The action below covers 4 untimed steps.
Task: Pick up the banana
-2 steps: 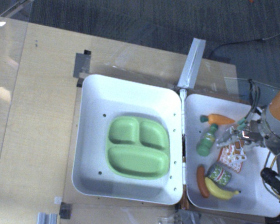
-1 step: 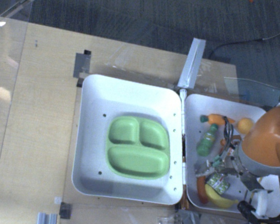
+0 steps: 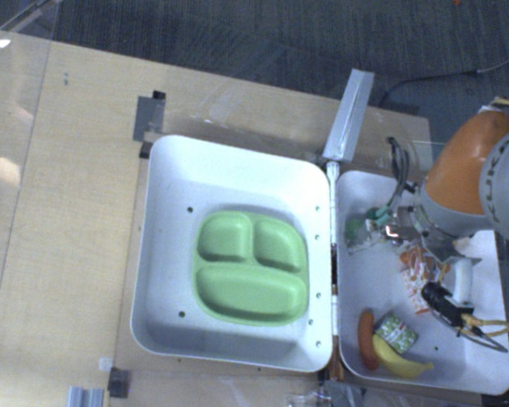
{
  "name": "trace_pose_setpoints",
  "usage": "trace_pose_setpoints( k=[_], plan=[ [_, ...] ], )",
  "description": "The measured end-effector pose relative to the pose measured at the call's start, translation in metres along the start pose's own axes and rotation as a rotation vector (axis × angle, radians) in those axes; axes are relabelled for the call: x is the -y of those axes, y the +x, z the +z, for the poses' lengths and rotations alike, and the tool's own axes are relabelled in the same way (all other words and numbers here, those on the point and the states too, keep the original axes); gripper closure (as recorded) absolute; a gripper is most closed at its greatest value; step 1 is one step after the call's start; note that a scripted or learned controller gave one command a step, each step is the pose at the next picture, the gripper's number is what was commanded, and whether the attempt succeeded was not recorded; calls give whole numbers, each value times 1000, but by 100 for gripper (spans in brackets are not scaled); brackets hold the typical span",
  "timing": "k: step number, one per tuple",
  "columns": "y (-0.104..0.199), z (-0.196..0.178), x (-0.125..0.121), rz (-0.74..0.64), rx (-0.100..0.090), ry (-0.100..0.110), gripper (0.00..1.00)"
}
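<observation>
The curved yellow banana point(image 3: 398, 363) lies at the front of the right shallow white bin point(image 3: 484, 379), touching a red sausage-shaped piece point(image 3: 368, 338) and a small green can point(image 3: 396, 333). It looks light, smooth and slippery; gripping across its middle seems safest. The tool's point(image 3: 385, 229) state cannot be told.

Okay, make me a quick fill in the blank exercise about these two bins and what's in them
1. The green divided plate lies in the ____ bin.
2. The banana lies along the right bin's ____ edge.
3. A ____ sausage-shaped toy touches the banana.

Missing words: left; near; red
</observation>
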<state>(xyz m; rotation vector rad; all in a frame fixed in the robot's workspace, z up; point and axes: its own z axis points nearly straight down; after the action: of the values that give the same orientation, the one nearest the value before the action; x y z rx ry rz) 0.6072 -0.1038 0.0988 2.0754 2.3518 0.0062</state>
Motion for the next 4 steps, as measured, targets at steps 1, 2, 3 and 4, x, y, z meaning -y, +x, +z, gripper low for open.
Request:
trace_pose_setpoints(
  k=[1,2,3,4],
  plan=[
    [-30,11,-55,-80,-8,27,0],
    [-32,-2,-58,-85,4,13,100],
    [-32,-2,-58,-85,4,13,0],
    [-16,8,-58,-364,14,14,0]
  ],
)
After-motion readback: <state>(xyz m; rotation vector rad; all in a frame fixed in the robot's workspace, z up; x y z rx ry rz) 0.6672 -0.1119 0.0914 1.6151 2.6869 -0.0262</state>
